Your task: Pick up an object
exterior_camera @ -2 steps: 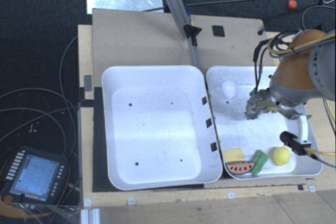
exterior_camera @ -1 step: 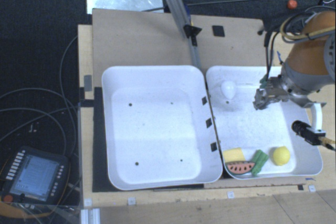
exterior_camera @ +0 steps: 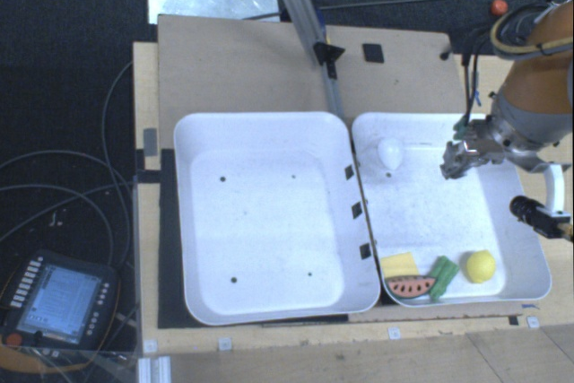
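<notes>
White bin (exterior_camera: 516, 220) at 3 o'clock | gripper (exterior_camera: 456, 159) hovering, grip unreadable tbh | reckon approach step | next: lemon (exterior_camera: 481, 265), 5 o'clock

Arm (exterior_camera: 538, 94) cut off at right edge.

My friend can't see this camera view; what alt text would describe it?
A grey and orange robot arm hangs its gripper over the right bin, which holds a lemon, a watermelon slice, a green piece, a yellow block and a white object.
</notes>
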Available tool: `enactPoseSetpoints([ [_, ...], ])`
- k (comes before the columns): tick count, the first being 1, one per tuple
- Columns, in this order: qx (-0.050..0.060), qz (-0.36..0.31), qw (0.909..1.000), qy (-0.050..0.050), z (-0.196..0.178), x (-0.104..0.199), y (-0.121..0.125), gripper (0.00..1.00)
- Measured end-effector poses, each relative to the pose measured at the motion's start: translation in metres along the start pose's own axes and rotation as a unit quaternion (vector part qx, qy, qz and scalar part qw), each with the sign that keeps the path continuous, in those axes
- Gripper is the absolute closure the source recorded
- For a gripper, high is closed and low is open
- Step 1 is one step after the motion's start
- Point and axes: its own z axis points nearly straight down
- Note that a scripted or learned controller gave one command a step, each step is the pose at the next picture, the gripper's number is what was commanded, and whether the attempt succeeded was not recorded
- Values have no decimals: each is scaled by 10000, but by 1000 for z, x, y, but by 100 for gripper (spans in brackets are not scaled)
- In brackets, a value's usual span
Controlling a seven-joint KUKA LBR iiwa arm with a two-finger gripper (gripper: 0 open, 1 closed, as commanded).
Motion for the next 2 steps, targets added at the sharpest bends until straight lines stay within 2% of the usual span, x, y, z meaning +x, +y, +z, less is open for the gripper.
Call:
enactPoseSetpoints([
  [1, 15, -25, 10000, 9, 1, 60, -6, 100],
  [2, 14, -19, 10000, 8, 3, 114, -26, 100],
])
